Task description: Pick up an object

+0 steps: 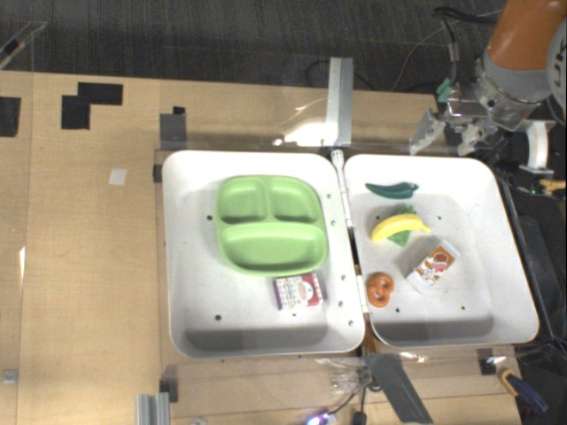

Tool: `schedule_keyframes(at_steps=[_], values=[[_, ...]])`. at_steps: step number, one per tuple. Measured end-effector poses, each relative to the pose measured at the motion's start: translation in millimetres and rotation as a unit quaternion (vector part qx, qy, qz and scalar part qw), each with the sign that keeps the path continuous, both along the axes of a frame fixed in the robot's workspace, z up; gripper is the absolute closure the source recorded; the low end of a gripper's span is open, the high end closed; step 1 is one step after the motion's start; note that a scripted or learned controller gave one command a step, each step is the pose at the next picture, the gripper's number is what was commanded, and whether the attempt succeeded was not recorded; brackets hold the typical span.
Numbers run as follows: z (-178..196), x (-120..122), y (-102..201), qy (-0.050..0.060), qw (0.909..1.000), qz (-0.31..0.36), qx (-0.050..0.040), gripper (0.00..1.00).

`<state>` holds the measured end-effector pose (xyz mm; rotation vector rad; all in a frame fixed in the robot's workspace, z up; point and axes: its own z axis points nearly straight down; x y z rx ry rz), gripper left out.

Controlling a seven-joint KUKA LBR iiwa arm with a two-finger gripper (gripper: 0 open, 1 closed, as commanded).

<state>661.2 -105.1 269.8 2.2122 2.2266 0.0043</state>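
Two-finger gripper (443, 135) hangs above the top rim of the right shallow white bin (496, 321), fingers spread apart and holding nothing, on the grey arm with orange band (529, 34) reaching in from the upper right. Right bin: one dark green pepper (391, 189), one yellow banana (400, 227), one small white-and-orange carton (432, 265), one brown pretzel (379, 289). Left shallow white bin (190, 326): one green plastic divided tray (270, 222), one small red-and-white packet (298, 291) just below it

Cut off by the top and right edges: most of the arm (528, 34). Too blurred to read: print on the small carton (432, 265) and the packet (298, 291). Too small to tell: how the gripper (452, 131) stands.
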Motion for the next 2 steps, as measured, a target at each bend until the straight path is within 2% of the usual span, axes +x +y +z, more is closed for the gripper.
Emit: schedule_keyframes(at_steps=[1,2], values=[[-92,9,-10,0.0,0.9994,0.033,-0.0003,0.0],[-175,-68,1,-0.001,0.9965,0.083,-0.0004,0.0]])
